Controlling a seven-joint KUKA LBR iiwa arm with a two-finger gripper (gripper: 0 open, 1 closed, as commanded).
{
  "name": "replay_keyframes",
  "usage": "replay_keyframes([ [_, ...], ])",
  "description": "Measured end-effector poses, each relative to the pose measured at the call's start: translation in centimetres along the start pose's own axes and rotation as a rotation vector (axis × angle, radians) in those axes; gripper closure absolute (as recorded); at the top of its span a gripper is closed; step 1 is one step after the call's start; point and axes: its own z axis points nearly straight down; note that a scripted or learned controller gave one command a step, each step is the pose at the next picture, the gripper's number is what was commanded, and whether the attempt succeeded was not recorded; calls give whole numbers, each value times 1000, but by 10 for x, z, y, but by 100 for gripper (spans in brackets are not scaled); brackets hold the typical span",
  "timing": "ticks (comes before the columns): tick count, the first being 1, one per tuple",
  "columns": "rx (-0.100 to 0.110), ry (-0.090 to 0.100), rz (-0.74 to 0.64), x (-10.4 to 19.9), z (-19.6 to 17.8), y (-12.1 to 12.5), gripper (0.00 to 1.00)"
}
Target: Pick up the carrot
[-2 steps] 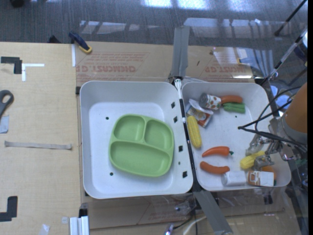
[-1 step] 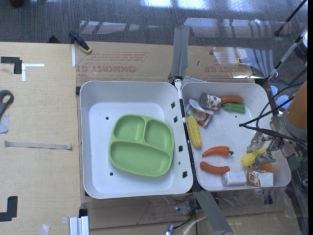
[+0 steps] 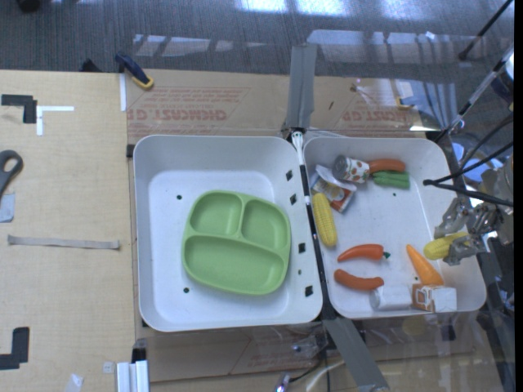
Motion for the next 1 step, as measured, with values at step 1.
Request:
replay_keyframes([
  [1,0,0,0,0,0,0,0],
])
